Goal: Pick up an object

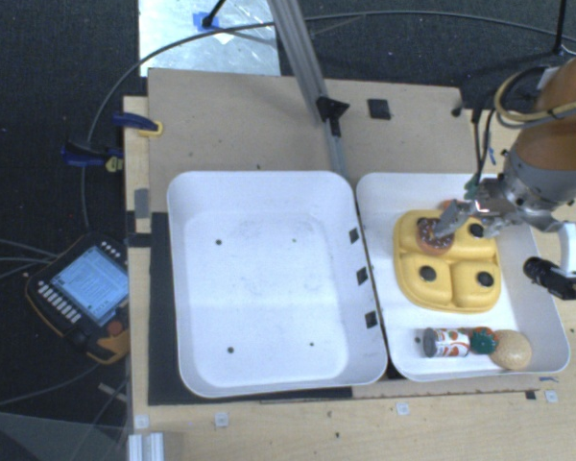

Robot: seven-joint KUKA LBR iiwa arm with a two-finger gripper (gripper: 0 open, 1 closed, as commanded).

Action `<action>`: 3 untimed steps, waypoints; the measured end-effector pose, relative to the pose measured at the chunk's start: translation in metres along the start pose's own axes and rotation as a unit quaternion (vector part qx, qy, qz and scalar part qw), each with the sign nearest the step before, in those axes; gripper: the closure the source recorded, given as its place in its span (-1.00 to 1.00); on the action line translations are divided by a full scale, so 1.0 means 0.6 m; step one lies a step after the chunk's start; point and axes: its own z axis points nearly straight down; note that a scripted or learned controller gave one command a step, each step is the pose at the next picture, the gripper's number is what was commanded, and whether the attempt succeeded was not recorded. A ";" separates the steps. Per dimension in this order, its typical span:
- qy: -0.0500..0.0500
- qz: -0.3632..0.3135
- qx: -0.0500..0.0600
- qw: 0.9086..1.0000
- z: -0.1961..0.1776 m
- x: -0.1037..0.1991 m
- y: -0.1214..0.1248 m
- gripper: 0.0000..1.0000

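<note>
In the right bin (389, 257) lies a yellow moulded tray (451, 262) with dark round dimples. A brown-pink ring-shaped object (432, 234) rests on its upper left corner. My gripper (453, 221) reaches in from the right and sits just over the tray's top, its fingertips right beside that ring. Near the bin's front wall lie a small red-and-white bottle with a green cap (453, 343) and a tan round object (511, 350).
The left bin (259, 281) stands beside the right one, with black clips along the shared edge. A grey pole (302, 51) crosses the bench at the back. A teach pendant (82, 291) lies on the floor to the left.
</note>
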 end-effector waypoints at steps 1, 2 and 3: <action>-0.001 -0.001 -0.006 1.000 -0.012 0.000 0.005 -1.00; -0.001 0.000 -0.005 1.000 0.090 -0.009 0.007 -1.00; -0.002 -0.003 -0.012 1.000 0.098 -0.008 0.014 -1.00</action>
